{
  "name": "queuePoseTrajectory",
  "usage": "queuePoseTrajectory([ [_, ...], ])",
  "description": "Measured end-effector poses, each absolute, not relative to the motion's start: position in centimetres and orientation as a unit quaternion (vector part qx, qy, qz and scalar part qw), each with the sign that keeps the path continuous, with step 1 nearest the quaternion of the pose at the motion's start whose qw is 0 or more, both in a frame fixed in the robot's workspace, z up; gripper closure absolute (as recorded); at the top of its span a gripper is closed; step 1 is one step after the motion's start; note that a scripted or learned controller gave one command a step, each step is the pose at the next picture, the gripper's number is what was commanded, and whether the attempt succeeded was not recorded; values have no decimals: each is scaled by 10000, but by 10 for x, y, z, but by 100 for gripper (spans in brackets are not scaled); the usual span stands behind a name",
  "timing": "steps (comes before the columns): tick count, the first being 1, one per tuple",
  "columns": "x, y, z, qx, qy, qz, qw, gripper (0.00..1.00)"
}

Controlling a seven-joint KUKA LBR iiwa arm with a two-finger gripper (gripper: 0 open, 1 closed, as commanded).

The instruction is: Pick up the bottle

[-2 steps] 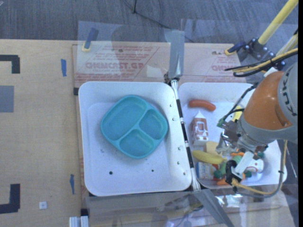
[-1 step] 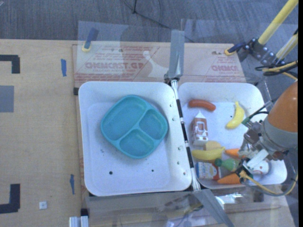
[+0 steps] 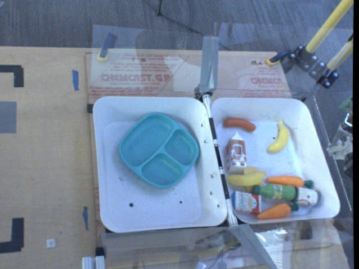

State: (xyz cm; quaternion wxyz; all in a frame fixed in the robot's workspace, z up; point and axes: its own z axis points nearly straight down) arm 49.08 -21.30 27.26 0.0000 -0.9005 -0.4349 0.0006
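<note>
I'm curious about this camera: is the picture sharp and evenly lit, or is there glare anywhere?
In the camera view the light is soft and even, with only faint shadows under the teal plate; the white bins look bright but not blown out; small items like the bottle are slightly soft, its label unreadable.

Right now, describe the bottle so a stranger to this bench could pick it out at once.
Look in the right-hand shallow white bin, toward its near edge. There the green bottle with a white label lies on its side between two orange toy carrots, one behind it and one in front. It alone among its neighbours is green with a dark cap.
</note>
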Motion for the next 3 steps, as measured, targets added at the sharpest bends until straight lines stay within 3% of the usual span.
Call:
queuePoseTrajectory([
  [1, 595, -212, 354, -8243, -5661, 0, -14, 100],
  [2, 608, -193, 197, -8742, -4856, 7, 6, 100],
  [3, 566, -188, 145, -8542, -5199, 5, 9, 100],
])
